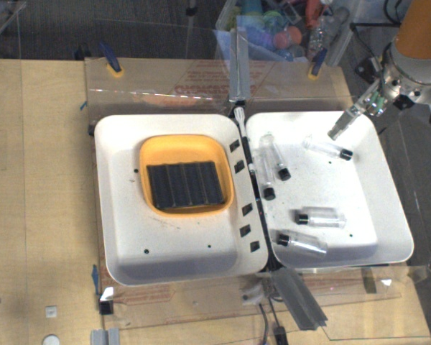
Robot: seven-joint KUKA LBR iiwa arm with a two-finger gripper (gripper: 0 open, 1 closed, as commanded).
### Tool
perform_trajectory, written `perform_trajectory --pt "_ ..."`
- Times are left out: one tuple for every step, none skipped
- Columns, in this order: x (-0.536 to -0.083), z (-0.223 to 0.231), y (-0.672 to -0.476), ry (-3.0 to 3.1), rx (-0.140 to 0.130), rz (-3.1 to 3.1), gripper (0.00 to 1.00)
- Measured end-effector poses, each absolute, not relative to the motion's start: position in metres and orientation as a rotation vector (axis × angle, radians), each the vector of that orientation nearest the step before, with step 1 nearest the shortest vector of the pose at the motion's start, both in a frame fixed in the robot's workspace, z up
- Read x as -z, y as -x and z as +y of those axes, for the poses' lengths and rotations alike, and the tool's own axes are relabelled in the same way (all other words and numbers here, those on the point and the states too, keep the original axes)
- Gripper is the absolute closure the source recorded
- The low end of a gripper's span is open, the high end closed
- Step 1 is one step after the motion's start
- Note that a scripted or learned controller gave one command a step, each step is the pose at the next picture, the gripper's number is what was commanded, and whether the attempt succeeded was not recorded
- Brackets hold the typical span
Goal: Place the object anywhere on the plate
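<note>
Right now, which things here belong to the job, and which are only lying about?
Belonging to the job:
- orange plate in left bin
- clear tubes in right bin
- gripper

Lying about:
- dark ridged block on the plate
- box of colourful items behind

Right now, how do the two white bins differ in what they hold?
The left white bin holds one orange square plate with a dark ribbed insert; the right white bin holds several small clear tubes with black caps, lying scattered at different angles. The grey gripper hangs over the right bin's far edge, not the left. Both bins are shallow, with rounded corners.
</note>
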State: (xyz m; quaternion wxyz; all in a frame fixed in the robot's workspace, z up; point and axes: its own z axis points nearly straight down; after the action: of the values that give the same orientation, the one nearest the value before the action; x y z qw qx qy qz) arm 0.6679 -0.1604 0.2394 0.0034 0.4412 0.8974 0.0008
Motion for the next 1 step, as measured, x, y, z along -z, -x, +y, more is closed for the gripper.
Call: perform_trajectory --pt "-0.2304 -0.1631 -0.6671 -1.192 -0.002 2.905 0.0"
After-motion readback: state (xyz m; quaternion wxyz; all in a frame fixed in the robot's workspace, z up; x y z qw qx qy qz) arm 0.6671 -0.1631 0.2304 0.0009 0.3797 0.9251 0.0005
